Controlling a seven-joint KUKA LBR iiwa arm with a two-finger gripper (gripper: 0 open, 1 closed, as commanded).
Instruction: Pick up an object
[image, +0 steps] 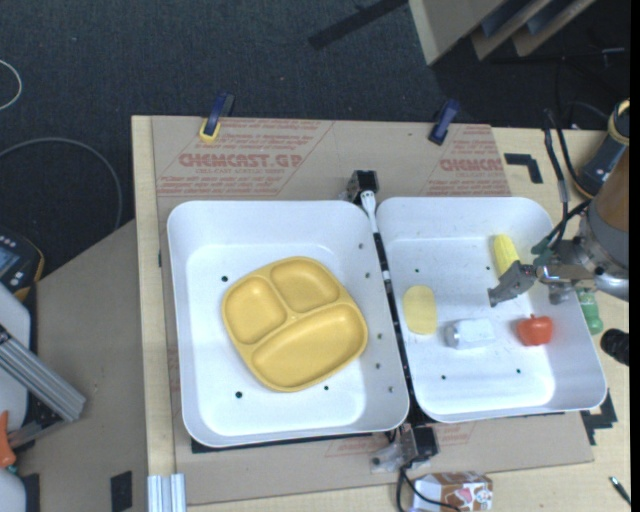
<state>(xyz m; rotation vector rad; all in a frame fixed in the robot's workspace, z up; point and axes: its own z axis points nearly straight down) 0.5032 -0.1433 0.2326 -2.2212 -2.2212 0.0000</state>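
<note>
My gripper (543, 293) hangs over the right side of the right bin (440, 225), its fingers spread open with nothing held between them. One dark finger (505, 285) points down to the left. A small red-orange object (536, 330) lies on the bin floor just in front of the gripper. A yellow corn-like piece (503, 252) lies beside the dark finger, at its far side. A white-grey object (470, 332) and a pale yellow object (420, 308) lie further left. A green object (592, 312) shows partly under the wrist at the bin's right wall.
The left bin (190, 300) holds a yellow divided plate (293, 322). A black hinge strip (385, 290) runs between the bins. Clamps (212, 118) hold the cardboard base at the back. Cables (558, 165) hang near the arm at the right.
</note>
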